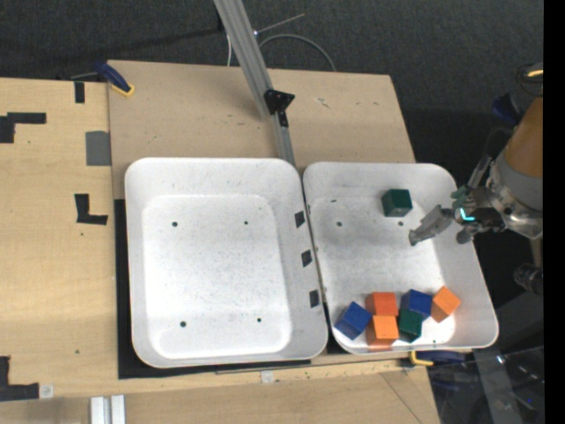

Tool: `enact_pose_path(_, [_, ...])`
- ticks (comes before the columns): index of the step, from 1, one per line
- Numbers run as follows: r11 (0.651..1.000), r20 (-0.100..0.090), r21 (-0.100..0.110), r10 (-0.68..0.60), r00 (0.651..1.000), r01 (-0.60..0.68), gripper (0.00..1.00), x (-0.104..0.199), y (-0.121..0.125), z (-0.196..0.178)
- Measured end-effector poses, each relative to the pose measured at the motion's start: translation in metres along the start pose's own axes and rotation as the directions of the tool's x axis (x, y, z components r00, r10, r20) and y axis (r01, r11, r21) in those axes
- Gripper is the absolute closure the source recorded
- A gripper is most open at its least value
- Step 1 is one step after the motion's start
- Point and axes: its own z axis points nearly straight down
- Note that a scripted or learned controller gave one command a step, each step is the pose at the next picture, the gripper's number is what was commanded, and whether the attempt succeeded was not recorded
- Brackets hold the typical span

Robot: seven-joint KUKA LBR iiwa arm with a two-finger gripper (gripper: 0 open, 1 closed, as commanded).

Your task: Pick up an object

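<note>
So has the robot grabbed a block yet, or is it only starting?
Only starting, it seems. Nothing looks picked up: the green block sits alone on the right bin floor, and the other blocks lie clustered at its near edge. The gripper is over that bin, right of the green block, with nothing between its fingers. Lowering, grabbing and lifting are left.

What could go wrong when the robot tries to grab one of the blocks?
1. The blocks at the near end of the right bin are packed together, like the orange block against the blue block, so the gripper may nudge neighbours instead of gripping one.
2. The lone green block could slide away if pushed.
</note>
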Motion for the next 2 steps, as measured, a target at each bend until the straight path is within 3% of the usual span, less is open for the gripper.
enact_pose_path(1, [1.0, 0.001, -0.004, -0.002, 1.0, 0.002, 0.0, 0.0, 0.001, -0.002])
enact_pose_path(2, [1.0, 0.0, 0.0, -0.001, 1.0, 0.001, 0.0, 0.005, 0.0, 0.042])
